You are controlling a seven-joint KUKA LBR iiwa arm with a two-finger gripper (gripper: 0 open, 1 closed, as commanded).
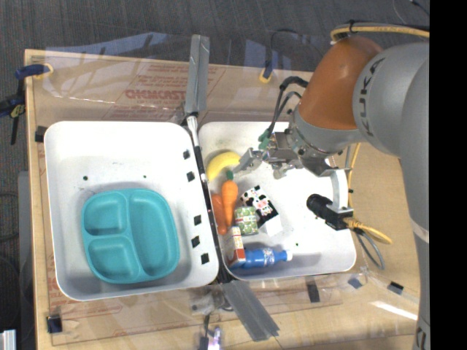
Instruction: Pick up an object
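Seen from above at a slant: a wooden desk (73,71) under a clear plastic sheet, bearing two shallow white bins side by side. Left bin (66,152) at centre left of the frame, holding a teal divided tray (130,234) with three compartments, lying flat in its lower half. Right bin (328,250) at centre right, with its things gathered along its left wall.

Reaching in from the upper right: grey arm with orange band (343,79), wrist over the upper part of the right bin. Fingers (252,159) pointing toward the frame's left, just over the bin's upper left area; too small and cluttered to tell whether spread or closed. Nothing seen between them.

Just left of and slightly below the fingers: a yellow lemon-like fruit (221,165), close by, contact not clear. Below that, an orange carrot (228,199) lying lengthwise down the bin's left wall. Right of the carrot, a black-and-white patterned item (255,199) and a small green packet (246,221), touching each other. At the bin's lower edge, a blue bottle (259,257) on its side, with a red-and-white box (236,245) at its left end. All of these lying in the bin, none lifted.
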